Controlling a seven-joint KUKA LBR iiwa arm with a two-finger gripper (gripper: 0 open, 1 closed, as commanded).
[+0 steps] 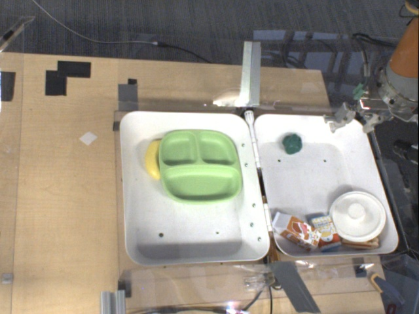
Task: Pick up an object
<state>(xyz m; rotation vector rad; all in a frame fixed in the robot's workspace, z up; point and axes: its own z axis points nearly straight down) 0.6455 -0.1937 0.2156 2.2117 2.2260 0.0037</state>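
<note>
We located the gripper [359,113] above the right bin's [340,169] far corner; whether it was released or clenched, we could not tell.

Bins [196,241] smooth white plastic, slight sheen. Green divided tray [198,165] matt plastic. Bench [59,195] pale wood-look, matt. White bowl [357,214] glossy. Snack packets [308,231] shiny printed wrap.

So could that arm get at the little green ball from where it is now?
Probably yes. The green ball sits alone on bare floor of the right bin, apart from the clutter near the white bowl. The gripper hangs by that bin's far right corner, with nothing between.
</note>
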